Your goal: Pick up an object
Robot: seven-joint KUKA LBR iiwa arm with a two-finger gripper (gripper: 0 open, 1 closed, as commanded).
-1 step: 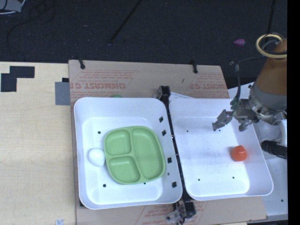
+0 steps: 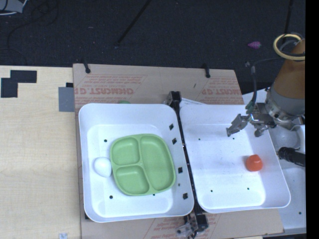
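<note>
**Gripper up over the right bin, orange thing sitting loose below it**

Heads up, you're not going to get a clean read on the gripper (image 2: 244, 125) here. It's a small dark tangle of metal over the upper right part of the right bin (image 2: 219, 203), and I honestly can't tell whether it's spread or closed. Nothing visible sits in it. The arm (image 2: 289, 83) behind it comes in from the right and gets cut off by the edge of the view, so you only see the wrist end and the orange band.

The small orange object (image 2: 254, 163) lies on the floor of that same bin, near its right wall, lower in the view than the gripper and a bit to the right of it, clearly apart from it. It looks roundish and stubby, so you can't really call a long axis or a facing direction; it's too small to make out more.

Over in the left bin (image 2: 94, 203) you've got a green divided plate (image 2: 143, 164), three compartments, with a white ball (image 2: 102, 167) touching its left edge.
</note>
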